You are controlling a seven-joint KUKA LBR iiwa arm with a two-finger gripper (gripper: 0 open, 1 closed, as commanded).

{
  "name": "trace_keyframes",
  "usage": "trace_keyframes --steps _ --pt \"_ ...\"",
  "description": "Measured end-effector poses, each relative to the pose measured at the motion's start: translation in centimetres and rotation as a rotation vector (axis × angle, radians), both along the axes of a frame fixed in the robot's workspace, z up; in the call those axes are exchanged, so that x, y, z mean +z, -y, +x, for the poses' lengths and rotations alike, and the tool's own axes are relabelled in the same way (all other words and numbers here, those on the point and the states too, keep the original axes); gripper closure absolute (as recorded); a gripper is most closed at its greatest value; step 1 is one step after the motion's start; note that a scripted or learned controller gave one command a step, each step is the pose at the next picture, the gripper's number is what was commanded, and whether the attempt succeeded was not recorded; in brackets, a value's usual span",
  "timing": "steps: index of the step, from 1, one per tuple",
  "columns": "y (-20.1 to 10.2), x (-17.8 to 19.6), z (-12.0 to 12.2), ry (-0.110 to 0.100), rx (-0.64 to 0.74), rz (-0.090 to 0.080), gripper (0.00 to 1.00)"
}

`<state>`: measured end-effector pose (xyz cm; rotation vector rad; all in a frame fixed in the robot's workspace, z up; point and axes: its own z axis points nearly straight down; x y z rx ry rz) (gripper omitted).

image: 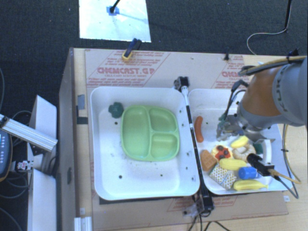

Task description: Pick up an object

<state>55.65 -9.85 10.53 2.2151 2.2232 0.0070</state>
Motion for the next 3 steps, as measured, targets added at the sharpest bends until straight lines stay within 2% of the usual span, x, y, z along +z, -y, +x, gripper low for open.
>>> trace_keyframes --steps 1,2,3 --pt "0.0 0.0 0.0 0.0 0.0 0.0 0.0" --pt "2.9 -2.1 7.5 -0.003 0.0 -0.002 0.0" --pt "2.9 -1.0 7.6 0.0 0.003 -0.003 1.0"
